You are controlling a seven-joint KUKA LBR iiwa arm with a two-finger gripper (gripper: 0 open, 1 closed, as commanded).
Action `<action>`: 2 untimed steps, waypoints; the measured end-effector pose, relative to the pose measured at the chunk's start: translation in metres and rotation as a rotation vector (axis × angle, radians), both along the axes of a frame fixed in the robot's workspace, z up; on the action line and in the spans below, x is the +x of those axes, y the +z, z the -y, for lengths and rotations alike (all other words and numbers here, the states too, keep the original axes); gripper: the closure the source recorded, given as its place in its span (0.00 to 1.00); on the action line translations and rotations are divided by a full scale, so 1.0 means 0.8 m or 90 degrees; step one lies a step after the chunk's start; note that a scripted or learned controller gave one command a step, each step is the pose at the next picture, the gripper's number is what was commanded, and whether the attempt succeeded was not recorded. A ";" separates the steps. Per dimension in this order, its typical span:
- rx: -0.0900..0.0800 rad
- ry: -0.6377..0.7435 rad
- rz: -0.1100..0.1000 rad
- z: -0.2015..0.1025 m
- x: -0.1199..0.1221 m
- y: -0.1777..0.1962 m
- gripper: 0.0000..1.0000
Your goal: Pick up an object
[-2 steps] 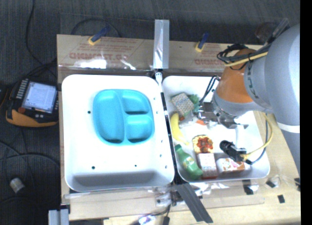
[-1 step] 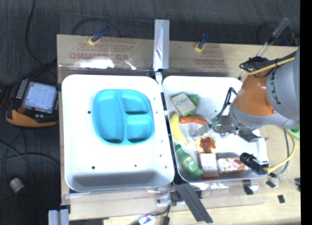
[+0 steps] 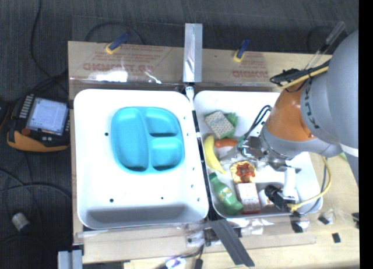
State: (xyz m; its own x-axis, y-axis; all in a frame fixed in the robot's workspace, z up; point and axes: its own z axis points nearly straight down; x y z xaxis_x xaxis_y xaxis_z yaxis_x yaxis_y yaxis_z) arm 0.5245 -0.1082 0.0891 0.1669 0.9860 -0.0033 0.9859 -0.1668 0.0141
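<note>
Looking down from the overhead cam: the left bin [image 3: 93, 204] has just a blue divided tray [image 3: 148, 138] sitting in the middle of it, and all the pickable stuff is piled in the right bin [image 3: 201, 103], mostly along its left half. There's a yellow banana [image 3: 211, 156] along the left wall, a green bottle [image 3: 224, 195] below it, a grey mesh-looking block [image 3: 218, 123] near the top, something red-orange [image 3: 226, 143] under that, plus an orange-and-red packet [image 3: 243, 172] and a small pinkish box [image 3: 248, 195]. The arm comes in from the right and the gripper [image 3: 252, 151] hangs low right over the packet and the red-orange thing, but the wrist covers the tips, so honestly I can't tell if it's spread or pinched, or whether it has anything. My guess is the packet is the target: probably light and a bit crinkly, so it could slide or fold, and I'd pinch it across the short sides. The banana looks like toy plastic, smooth and curved, so grab its middle.
</note>
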 end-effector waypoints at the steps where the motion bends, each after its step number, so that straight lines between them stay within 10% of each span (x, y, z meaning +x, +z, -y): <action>1: 0.000 0.014 0.001 -0.008 -0.045 0.000 0.00; 2: 0.003 -0.139 -0.013 -0.072 -0.034 0.114 0.00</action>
State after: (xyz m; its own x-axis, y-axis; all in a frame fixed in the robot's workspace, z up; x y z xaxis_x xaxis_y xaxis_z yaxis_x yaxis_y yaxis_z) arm 0.4970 -0.0508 0.1806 0.3766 0.9264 -0.0051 0.9263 -0.3766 -0.0073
